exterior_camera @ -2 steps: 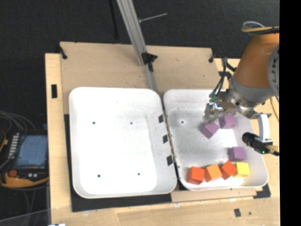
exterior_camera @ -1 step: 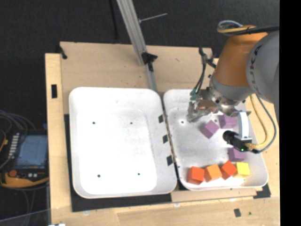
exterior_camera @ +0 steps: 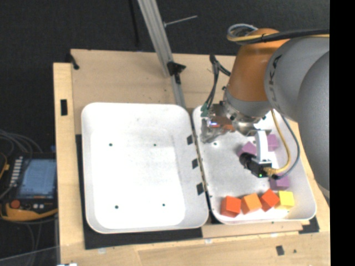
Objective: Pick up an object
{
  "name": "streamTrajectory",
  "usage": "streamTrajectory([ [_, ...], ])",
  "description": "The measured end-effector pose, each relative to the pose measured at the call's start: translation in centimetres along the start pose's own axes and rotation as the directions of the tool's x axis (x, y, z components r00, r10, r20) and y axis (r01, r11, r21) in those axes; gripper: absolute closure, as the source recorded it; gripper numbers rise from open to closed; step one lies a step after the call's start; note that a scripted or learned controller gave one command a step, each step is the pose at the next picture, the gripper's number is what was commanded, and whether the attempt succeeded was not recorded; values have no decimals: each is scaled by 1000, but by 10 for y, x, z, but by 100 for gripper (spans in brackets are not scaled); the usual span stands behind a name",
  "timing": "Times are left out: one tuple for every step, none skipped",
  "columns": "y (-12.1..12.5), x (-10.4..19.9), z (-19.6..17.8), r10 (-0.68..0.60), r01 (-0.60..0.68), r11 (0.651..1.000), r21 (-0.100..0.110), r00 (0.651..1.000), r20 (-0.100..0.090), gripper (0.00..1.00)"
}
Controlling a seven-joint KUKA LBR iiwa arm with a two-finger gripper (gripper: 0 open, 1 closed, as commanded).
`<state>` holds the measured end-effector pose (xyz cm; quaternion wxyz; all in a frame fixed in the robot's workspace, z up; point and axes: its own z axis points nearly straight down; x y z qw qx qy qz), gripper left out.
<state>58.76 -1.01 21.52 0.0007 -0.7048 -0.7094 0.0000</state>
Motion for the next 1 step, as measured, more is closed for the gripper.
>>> streamTrajectory([
  [15,54,5,-1,1,1000,-3,1000,0,100],
])
